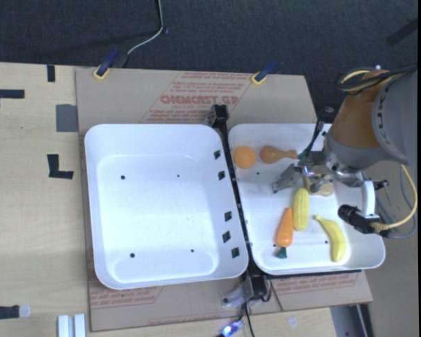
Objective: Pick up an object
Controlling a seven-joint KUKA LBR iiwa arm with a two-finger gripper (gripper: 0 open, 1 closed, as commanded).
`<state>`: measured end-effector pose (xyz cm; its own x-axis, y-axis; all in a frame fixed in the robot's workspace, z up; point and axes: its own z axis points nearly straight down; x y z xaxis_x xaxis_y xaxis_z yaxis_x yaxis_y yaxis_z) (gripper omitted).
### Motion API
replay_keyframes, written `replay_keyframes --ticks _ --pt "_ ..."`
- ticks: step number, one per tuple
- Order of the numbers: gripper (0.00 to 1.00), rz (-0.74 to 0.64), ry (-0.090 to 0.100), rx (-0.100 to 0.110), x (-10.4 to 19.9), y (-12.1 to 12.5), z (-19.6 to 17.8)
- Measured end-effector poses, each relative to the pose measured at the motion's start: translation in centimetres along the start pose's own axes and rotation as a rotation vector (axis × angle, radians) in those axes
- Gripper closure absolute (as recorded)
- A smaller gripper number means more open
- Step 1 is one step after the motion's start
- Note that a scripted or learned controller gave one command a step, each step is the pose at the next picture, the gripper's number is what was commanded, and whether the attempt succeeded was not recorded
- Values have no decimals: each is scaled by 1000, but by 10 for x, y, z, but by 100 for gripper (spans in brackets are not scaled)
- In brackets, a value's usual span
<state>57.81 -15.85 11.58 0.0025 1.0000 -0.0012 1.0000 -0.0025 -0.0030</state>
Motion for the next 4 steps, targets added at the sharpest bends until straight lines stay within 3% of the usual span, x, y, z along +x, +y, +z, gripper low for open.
replay_keyframes --ticks 1,2,3,4 --pt "0 3 0 0 -35 -79 32" --pt "100 -1 -2 -5 -33 -75 20" --pt "100 -13 4 -10 56 -50 -55" --pt "100 -8 4 1 115 -80 -69"
